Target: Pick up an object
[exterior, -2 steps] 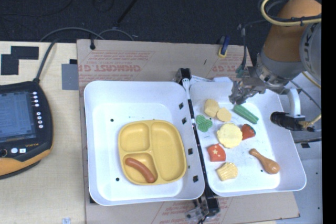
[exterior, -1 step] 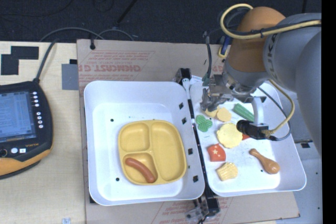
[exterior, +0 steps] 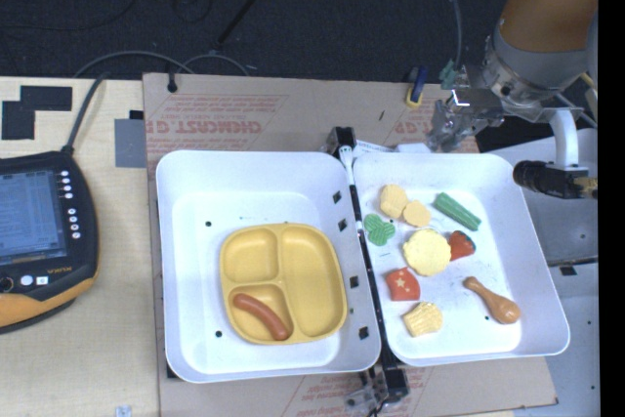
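Right bin [exterior: 527, 308]: toy food; pincer [exterior: 451, 127] above far rim

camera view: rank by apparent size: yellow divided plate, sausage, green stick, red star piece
1. yellow divided plate, by far the largest
2. sausage
3. green stick
4. red star piece

Sausage and green stick look close in length; the sausage looks slightly bigger.

The bench [exterior: 59, 347] bears cardboard [exterior: 254, 112], two white bins [exterior: 186, 210], and a pendant [exterior: 39, 229].

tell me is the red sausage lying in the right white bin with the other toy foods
No, the red sausage lies in the yellow divided plate, which sits in the left white bin.
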